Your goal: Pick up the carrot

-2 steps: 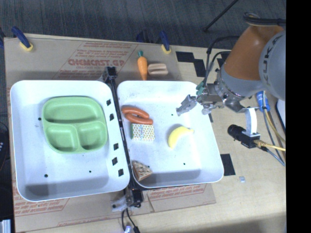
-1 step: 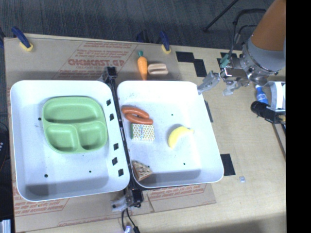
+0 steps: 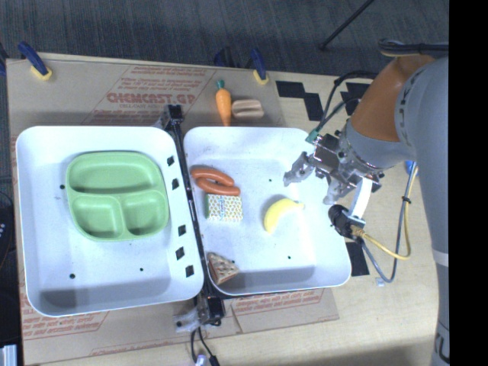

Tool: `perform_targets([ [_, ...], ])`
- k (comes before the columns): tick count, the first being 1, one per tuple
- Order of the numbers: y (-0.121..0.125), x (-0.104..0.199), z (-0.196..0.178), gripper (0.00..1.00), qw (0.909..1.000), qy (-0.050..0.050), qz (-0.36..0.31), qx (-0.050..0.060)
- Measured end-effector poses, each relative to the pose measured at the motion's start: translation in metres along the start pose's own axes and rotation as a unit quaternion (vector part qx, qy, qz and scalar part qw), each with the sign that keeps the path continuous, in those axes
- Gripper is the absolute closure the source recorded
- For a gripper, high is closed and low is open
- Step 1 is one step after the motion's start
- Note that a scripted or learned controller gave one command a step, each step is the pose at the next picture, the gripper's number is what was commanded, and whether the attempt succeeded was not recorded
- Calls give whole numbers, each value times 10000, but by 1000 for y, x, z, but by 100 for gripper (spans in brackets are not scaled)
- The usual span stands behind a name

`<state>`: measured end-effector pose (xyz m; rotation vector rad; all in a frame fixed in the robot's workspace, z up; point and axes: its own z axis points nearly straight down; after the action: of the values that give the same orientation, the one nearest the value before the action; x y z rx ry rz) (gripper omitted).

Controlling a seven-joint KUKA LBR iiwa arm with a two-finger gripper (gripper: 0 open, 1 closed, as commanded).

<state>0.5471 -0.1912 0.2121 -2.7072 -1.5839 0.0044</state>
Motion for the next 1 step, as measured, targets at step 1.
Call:
perform_targets([
  [1,51,18,-127,0,9780,-10,-2088,-23],
])
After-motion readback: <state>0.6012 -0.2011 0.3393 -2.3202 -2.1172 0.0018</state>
